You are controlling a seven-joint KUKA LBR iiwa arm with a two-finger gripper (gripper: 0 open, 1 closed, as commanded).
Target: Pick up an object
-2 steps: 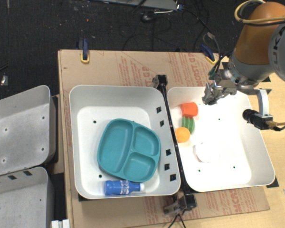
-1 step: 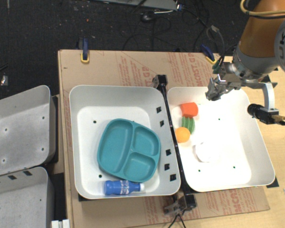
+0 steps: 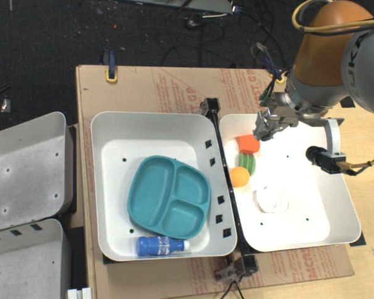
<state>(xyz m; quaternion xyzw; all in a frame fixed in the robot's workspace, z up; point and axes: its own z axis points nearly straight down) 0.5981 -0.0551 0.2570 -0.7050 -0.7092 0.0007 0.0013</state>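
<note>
Hovering near the right white bin's (image 3: pixel 336 223) left wall, the claw (image 3: pixel 265 128), finger state unclear, should descend squarely over the small orange block (image 3: pixel 248 144).

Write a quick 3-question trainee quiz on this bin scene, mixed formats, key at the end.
1. True or false: the teal divided plate lies in the right bin.
2. Which bin holds the blue bottle? A) left bin B) right bin
3. Fill in: the pincer hangs just right of the ____ block.

Key: 1 false; 2 A; 3 orange.
</note>
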